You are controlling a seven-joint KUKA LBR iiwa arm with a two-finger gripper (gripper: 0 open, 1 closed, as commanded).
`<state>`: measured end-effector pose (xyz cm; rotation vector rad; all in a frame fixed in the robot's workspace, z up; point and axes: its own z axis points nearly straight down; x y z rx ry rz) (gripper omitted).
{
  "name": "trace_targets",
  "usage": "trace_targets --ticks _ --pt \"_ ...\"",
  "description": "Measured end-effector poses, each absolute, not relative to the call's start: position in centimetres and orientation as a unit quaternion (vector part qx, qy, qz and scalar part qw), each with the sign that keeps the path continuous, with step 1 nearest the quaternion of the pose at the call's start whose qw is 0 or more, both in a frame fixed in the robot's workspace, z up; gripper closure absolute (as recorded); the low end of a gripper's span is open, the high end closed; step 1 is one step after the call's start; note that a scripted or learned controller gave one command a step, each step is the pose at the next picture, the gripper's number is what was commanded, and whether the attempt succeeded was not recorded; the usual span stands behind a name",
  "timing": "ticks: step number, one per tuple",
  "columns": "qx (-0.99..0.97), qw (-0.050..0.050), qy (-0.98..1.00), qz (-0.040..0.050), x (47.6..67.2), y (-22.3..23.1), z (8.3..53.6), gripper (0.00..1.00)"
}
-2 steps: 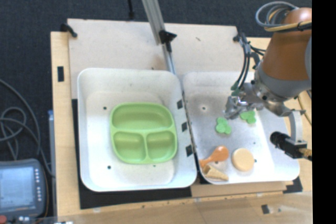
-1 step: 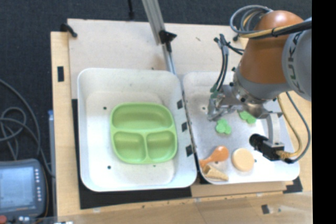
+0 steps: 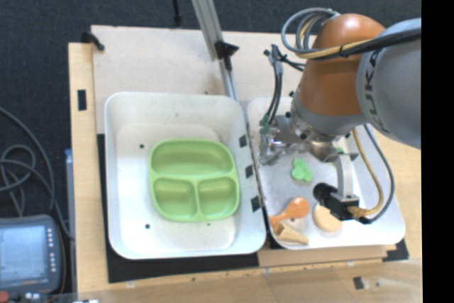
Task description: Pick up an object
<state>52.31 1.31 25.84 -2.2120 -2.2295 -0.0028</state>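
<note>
Over the right shallow white bin (image 3: 383,227), upper-left part: grey arm with orange band (image 3: 333,81) reaches in from the right, gripper (image 3: 272,147) low beside the bin's left wall. Open or closed: cannot tell.

Small green lobed plastic piece (image 3: 301,170) lies just beside the gripper, toward mid-bin. Along the front edge: orange drumstick-shaped toy (image 3: 294,209), tan cone-shaped piece (image 3: 291,230) close against it, pale round flat piece (image 3: 327,220) just to their right.

Left shallow white bin (image 3: 128,174): light-green three-compartment plastic tray (image 3: 193,179), lying flat.
</note>
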Motion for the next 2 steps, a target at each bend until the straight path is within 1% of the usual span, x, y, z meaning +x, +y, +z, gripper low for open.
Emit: trace_targets --ticks 1,2 --pt "-0.704 0.001 -0.71 0.0001 51.95 6.87 24.51 1.0" --pt "-0.706 0.0 -0.708 -0.0001 52.01 6.53 24.59 0.0"
